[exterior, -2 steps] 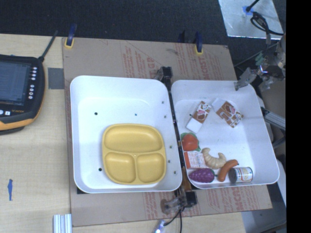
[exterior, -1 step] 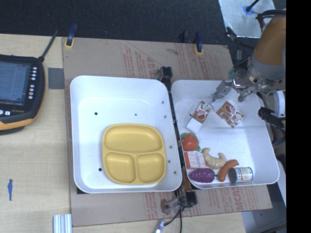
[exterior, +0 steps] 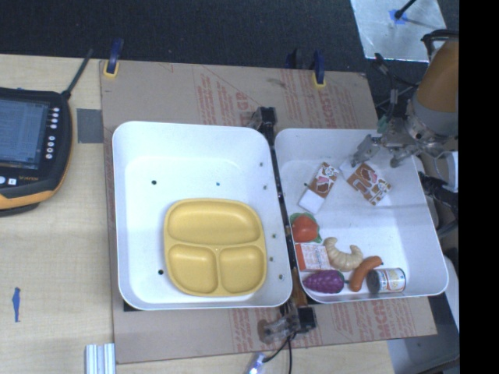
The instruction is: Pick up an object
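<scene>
The right bin (exterior: 413, 216) holds several small items. A brown-and-white carton (exterior: 369, 184) lies near its back, and a second one (exterior: 323, 179) sits to its left above a white card (exterior: 310, 202). Along the front lie a red tomato (exterior: 305, 227), a red box (exterior: 312, 255), a beige croissant (exterior: 344, 252), an orange sausage (exterior: 365, 272), a purple grape bunch (exterior: 323, 281) and a small can (exterior: 388, 280). My gripper (exterior: 383, 151) hangs over the bin's back right, just above the first carton. Nothing visibly sits in it.
The left bin (exterior: 140, 162) holds a yellow divided plate (exterior: 215, 246). A tablet with an orange case (exterior: 27, 146) lies at the far left of the bench. The grey arm with its orange band (exterior: 438, 76) comes in over the right bin's back corner.
</scene>
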`<state>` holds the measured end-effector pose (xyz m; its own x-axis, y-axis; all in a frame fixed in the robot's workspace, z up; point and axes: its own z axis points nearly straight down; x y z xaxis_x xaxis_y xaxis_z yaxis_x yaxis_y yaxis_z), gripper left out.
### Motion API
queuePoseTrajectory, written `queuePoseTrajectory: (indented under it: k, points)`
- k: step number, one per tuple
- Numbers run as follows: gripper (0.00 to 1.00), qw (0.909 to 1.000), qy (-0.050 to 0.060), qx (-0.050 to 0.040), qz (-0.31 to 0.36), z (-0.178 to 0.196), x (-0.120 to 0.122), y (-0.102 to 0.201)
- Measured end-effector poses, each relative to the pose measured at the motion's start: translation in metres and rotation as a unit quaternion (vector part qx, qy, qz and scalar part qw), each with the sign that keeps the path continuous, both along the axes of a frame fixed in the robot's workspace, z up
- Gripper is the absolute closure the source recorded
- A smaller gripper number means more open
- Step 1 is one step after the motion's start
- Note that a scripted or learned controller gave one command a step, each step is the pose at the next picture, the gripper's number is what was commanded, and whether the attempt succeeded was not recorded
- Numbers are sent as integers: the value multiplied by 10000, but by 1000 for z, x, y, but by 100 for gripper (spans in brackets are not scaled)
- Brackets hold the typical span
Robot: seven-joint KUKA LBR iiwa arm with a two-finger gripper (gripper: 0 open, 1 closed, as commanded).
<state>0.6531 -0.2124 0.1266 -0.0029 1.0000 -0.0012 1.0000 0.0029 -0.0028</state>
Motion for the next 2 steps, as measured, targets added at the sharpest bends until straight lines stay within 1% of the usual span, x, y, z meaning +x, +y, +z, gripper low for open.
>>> queuePoseTrajectory:
  k: [1, 2]
  points:
    - [0, 10000, 8, 1, 11, -20, -32, 7]
    - [100, 10000, 15, -2, 23, -9, -32, 6]
